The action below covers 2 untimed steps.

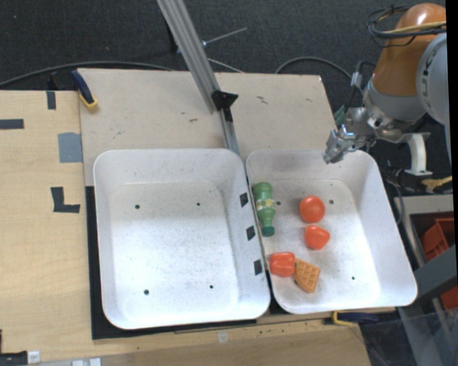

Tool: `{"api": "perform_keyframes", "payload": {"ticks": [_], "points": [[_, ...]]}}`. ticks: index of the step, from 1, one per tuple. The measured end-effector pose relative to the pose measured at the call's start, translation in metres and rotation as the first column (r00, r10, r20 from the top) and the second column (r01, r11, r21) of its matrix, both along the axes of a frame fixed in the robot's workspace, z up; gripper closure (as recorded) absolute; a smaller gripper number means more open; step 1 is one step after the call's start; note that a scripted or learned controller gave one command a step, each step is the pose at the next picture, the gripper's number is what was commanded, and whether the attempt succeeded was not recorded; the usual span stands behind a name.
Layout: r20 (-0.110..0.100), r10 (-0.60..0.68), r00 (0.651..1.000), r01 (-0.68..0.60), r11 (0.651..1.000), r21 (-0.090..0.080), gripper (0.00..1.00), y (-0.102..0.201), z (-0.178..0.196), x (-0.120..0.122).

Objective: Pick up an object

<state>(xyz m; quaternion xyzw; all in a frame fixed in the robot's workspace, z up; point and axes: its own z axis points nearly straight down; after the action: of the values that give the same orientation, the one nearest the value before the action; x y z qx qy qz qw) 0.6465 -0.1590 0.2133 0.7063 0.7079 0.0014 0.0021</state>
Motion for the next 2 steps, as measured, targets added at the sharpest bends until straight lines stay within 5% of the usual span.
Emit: {"api": "perform_keyframes", "payload": {"ticks": [1,2], "points": [[0.000,0.000,1.000,0.000,1.000,0.000,1.00,0.001,0.054,0.001],[-0.007,0.003,1.000,-0.003,1.000,0.003,1.00,0.055,0.055,-0.021]]}}
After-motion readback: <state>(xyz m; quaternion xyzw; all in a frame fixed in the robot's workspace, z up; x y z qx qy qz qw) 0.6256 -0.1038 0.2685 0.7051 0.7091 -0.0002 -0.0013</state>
